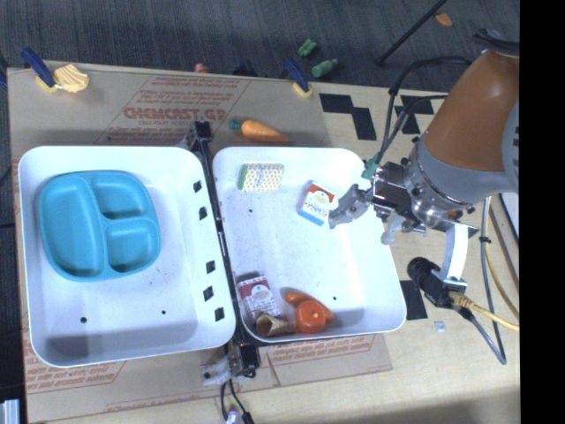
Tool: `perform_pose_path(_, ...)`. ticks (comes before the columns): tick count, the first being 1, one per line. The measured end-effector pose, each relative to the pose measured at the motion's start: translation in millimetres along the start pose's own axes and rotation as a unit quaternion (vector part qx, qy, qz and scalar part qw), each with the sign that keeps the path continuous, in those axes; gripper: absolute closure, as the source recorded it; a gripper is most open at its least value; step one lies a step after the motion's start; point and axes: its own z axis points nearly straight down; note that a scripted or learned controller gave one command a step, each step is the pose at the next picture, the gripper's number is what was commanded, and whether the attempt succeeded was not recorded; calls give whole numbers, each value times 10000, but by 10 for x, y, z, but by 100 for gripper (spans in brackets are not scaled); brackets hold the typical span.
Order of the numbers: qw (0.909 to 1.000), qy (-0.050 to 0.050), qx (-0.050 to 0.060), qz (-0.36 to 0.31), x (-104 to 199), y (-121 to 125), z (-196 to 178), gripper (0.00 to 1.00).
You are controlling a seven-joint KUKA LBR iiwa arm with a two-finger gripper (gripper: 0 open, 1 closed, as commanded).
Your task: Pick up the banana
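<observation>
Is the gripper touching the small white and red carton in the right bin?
Cannot tell. In the camera view the gripper sits right beside the carton, their edges nearly meeting, with no plain gap or contact.

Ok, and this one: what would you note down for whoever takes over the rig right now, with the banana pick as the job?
Gripper: open, holding nothing, over the right edge of the right bin.
Banana: I cannot make one out. The right bin holds a small carton, a speckled block, a red-labelled packet, an orange-red fruit and a brown cone. A blue tray sits in the left bin.
Done: nothing picked.
Left: find the banana, then grasp and lift it.
</observation>
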Motion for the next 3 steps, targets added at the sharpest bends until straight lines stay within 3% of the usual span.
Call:
perform_pose_path(1, 9887, 2, 34, 1501, 706, 80, 1348, 0)
perform_pose_path(2, 9961, 5, 16, 878, 1100, 690, 896, 0)
perform_pose_path(3, 9974, 0, 24, 724, -158, 1164, 1764, 0)
